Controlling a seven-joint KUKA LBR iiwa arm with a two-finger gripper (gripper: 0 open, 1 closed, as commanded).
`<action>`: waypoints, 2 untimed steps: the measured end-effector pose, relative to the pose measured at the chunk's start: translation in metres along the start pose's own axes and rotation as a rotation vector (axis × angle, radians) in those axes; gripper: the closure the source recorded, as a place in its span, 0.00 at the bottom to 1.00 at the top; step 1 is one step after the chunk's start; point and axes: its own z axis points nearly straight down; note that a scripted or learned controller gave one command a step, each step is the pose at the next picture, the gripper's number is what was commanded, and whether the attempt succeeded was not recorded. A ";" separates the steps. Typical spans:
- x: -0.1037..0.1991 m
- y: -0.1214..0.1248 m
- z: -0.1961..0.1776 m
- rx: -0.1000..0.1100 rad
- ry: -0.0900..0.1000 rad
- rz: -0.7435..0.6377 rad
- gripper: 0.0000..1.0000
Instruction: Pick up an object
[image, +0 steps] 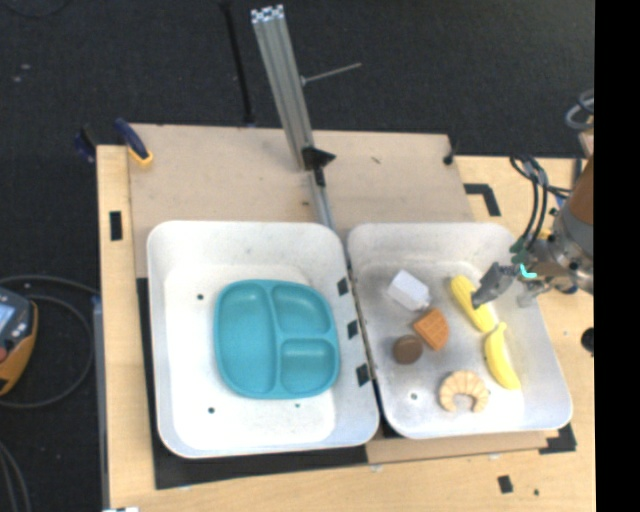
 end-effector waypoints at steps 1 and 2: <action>0.000 0.001 -0.001 -0.002 -0.001 0.000 0.00; 0.001 -0.002 0.062 0.003 0.001 0.001 0.00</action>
